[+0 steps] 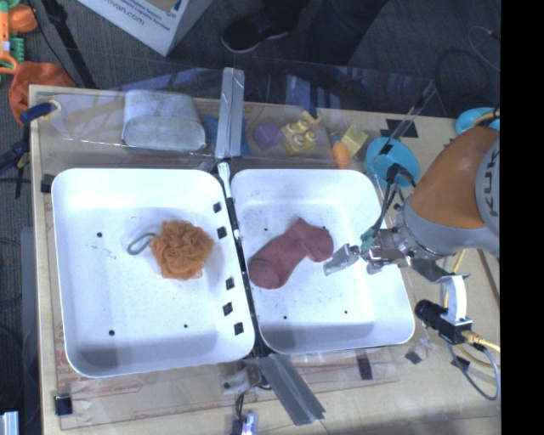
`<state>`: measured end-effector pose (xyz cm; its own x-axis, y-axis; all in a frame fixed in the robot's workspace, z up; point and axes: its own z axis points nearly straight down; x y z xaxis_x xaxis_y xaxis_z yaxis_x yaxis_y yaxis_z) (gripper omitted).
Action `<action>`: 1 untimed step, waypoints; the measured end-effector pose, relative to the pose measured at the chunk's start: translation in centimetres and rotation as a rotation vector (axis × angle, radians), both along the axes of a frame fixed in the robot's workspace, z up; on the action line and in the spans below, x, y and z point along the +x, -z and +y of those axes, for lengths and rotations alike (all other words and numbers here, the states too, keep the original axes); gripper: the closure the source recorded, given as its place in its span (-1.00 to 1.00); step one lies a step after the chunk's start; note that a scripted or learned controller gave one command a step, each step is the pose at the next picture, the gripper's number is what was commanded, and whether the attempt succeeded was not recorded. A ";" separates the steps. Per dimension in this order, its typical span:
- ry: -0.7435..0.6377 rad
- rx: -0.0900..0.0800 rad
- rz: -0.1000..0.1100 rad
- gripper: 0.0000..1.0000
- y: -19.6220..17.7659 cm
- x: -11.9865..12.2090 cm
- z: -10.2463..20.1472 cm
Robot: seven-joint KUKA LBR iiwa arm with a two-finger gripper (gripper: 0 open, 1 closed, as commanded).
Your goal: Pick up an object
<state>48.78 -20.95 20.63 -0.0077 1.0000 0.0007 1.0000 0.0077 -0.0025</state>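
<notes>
Nothing had been lifted. The maroon sock [289, 252] lay in the right bin [365, 336], just left of the gripper [338, 260], whose finger spacing could not be told.

- We record a pale wooden bench [442, 399] over dark grey carpet [76, 51].
- We note a white cardboard box [144, 21] on the floor, top left.
- We log even, diffuse lighting.
</notes>
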 end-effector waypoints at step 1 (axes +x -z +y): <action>-0.267 0.000 0.000 -1.00 8.2 7.7 1.6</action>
<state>56.46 -19.36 12.42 -0.2717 0.9624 0.0006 0.9624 0.2717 -0.0021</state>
